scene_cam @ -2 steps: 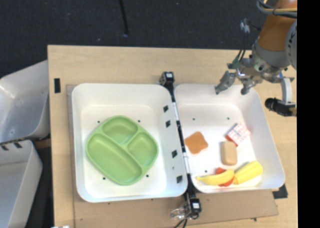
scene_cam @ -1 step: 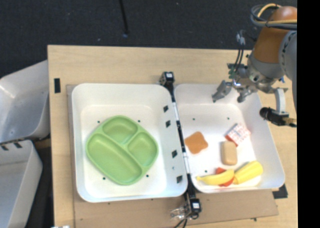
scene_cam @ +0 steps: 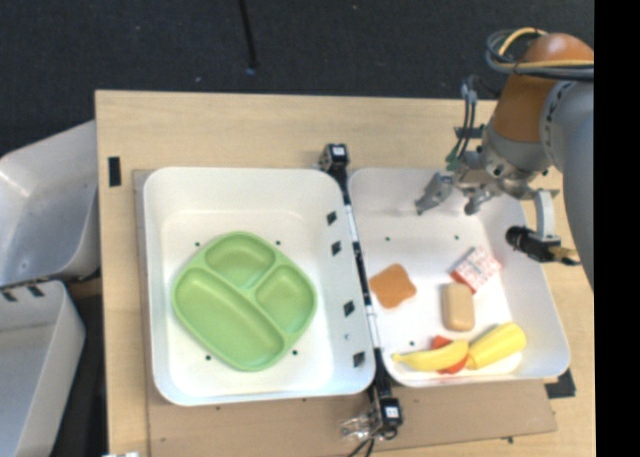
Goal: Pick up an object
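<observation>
My gripper point(scene_cam: 453, 196) hangs over the far edge of the right bin point(scene_cam: 420, 245), its two fingers spread apart with nothing between them. Below it in that bin lie an orange-brown toast-like piece point(scene_cam: 393, 285), a tan oblong piece point(scene_cam: 459, 306), a small red-and-white packet point(scene_cam: 475, 268), a yellow banana point(scene_cam: 433, 355) and a yellow corn-like piece point(scene_cam: 498, 344). A bit of red shows between the banana and the yellow piece. All of these lie well toward the near side from the gripper.
The left bin point(scene_cam: 160, 245) holds a green divided plate point(scene_cam: 244, 299). A black clip-lined seam point(scene_cam: 352, 245) separates the bins. The wooden bench point(scene_cam: 200, 125) surrounds them. A white object point(scene_cam: 40, 205) stands off the bench at left.
</observation>
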`<state>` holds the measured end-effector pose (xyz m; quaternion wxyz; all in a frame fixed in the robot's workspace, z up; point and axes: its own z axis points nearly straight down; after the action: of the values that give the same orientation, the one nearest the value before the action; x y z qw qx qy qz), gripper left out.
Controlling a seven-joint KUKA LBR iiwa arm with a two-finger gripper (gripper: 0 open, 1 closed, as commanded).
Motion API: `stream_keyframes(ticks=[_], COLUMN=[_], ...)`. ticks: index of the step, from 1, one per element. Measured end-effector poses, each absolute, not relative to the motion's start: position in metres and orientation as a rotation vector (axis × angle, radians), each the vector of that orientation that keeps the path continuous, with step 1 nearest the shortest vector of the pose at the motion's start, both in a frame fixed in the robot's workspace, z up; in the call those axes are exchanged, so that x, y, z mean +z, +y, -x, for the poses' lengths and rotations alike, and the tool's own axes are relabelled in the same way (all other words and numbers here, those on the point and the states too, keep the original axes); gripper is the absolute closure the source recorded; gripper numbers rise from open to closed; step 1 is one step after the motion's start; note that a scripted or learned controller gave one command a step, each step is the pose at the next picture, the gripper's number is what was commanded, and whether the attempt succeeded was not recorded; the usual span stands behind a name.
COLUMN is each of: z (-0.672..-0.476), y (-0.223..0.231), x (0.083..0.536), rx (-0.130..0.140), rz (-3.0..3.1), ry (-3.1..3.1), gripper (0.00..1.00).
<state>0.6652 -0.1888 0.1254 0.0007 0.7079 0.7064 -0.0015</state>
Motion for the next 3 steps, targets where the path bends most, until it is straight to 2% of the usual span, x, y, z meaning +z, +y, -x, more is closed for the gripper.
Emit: stream_keyframes(ticks=[1,2,3], z=[-0.666,-0.661,-0.663], y=[-0.190,-0.193,-0.189], x=[0.140,0.203,0.249], rx=[0.000,0.006,0.006], rz=[-2.218,-2.225,-2.212], ry=[2.215,2.209,2.222], gripper=[1.00,1.00,1.00])
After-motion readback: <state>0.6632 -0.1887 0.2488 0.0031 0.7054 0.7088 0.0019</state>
